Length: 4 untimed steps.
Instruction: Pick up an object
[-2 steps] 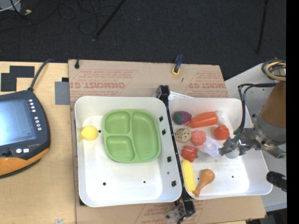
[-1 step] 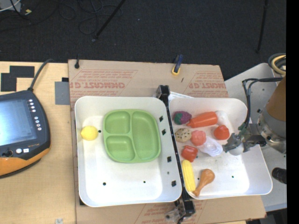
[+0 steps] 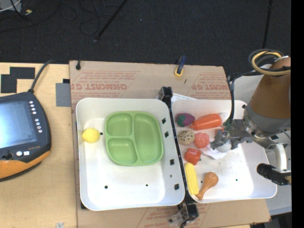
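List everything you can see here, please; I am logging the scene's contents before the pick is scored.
white bins: 2, white, side by side on the bench
divided plate: 1, green, left bin
lemon: 1, yellow, left bin, left of the plate
carrot: 1, orange, right bin
purple vegetable: 1, purple, right bin, top left
cookie: 1, tan, speckled, right bin
pink piece: 1, pink, beside the cookie
red piece: 1, red, right bin
corn cob: 1, yellow, right bin, left wall
drumstick: 1, brown, right bin
control pendant: 1, grey and orange, far left
clamp: 1, blue and yellow, cardboard's back edge
arm: 1, grey and orange, right
pincer: 1, dark, low in right bin
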Tool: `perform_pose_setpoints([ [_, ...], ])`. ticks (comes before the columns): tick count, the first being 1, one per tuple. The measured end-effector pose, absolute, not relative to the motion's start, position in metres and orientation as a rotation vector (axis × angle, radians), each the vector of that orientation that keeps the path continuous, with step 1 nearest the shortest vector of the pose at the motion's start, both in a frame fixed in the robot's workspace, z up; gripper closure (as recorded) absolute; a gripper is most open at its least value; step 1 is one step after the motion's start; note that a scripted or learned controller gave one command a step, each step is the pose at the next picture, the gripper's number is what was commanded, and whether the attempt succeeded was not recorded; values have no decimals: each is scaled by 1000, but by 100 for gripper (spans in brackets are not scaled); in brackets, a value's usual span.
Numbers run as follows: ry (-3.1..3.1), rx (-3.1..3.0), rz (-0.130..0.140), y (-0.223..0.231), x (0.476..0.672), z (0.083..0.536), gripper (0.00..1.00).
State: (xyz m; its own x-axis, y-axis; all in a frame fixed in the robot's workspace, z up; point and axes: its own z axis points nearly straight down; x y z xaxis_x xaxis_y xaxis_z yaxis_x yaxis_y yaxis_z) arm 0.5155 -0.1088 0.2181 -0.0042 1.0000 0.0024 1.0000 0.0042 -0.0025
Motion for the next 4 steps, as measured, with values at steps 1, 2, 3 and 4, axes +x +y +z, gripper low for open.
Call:
perform_pose_setpoints([
  [1, -2224, -2216, -1, -67, 540, 228, 100],
  [2, -2224, -2217, -1, -29, 577, 236, 100],
  [3, -2224, -2216, 1, 21, 605, 223, 100],
  [4, -2223, -2219, 0, 48, 637, 225, 100],
])
